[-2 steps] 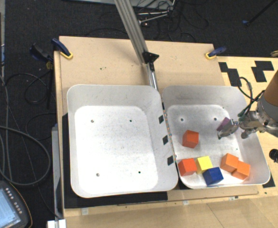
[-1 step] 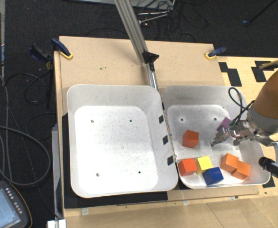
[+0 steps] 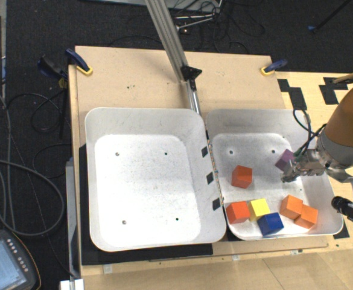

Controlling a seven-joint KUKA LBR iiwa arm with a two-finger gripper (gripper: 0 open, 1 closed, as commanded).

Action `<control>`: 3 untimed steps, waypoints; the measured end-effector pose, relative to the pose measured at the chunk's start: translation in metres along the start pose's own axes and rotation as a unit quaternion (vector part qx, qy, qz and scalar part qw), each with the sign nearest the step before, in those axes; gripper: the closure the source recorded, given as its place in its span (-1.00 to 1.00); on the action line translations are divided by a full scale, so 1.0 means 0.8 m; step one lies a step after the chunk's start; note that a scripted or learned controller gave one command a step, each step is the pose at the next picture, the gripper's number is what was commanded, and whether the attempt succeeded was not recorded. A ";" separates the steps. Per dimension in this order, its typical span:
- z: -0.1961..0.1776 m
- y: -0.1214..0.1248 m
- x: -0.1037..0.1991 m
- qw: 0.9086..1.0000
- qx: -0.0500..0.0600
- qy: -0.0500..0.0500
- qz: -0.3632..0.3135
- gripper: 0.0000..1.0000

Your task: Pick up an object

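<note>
My gripper (image 3: 293, 170) hangs low over the right part of the right bin (image 3: 248, 142), reaching in from the right. A small purple block (image 3: 284, 159) lies right against its upper left side; whether it is held is not visible. An orange cube (image 3: 242, 176) sits alone in the middle of the bin, left of the gripper. Along the bin's front edge lie a red-orange block (image 3: 238, 211), a yellow block (image 3: 260, 207) and a blue block (image 3: 271, 223). Two orange blocks (image 3: 300, 211) sit in the front right corner, just below the gripper.
The left bin (image 3: 140, 186) adjoins the right one along a clipped seam. A slanted metal pole (image 3: 170, 38) crosses the bench's back. Clamps (image 3: 79, 62) hold the board's far corners. Cables lie on the floor at left.
</note>
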State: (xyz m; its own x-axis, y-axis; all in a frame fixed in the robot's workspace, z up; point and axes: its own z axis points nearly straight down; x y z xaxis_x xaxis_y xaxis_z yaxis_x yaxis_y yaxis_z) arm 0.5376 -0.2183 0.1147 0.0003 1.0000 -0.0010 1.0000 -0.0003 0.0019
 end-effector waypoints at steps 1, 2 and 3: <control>-0.053 -0.001 -0.001 1.000 -0.001 -0.001 -0.001 1.00; -0.107 0.005 0.000 1.000 -0.002 -0.001 -0.002 1.00; -0.139 0.007 0.000 1.000 -0.002 -0.001 -0.002 1.00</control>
State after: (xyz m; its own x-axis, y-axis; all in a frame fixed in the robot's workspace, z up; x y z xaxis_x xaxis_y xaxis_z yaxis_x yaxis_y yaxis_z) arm 0.5431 -0.2184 0.2256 -0.0029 1.0000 -0.0023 1.0000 0.0029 0.0051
